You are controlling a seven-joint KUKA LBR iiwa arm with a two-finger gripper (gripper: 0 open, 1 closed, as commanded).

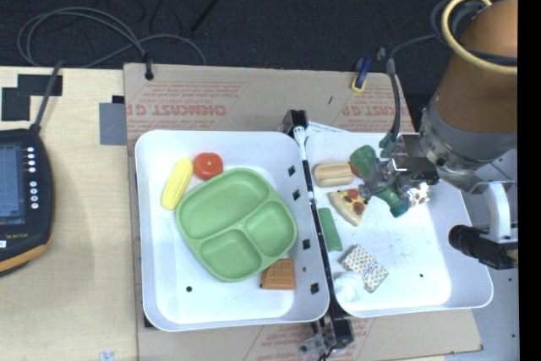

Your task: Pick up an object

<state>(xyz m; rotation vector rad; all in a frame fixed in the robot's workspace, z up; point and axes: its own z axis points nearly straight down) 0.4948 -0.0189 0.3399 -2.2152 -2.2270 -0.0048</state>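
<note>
My gripper [379,180] hangs over the upper middle of the right bin [456,287], open, with its two green fingertips [363,158] spread apart and nothing between them. A pizza slice [347,205] lies just below and left of it. A hot dog bun [332,174] lies to its left, near the bin's divider. A small white and red item [418,196] sits right beside the lower fingertip. Lower in the same bin lie a patterned packet [365,267] and a green strip [330,230].
The left bin [156,266] holds a green divided plate [237,223], a yellow corn cob [177,183], a red tomato [208,165] and a waffle piece [279,275]. A handheld pendant [21,194] rests on the bench at far left. Cables run behind the bins.
</note>
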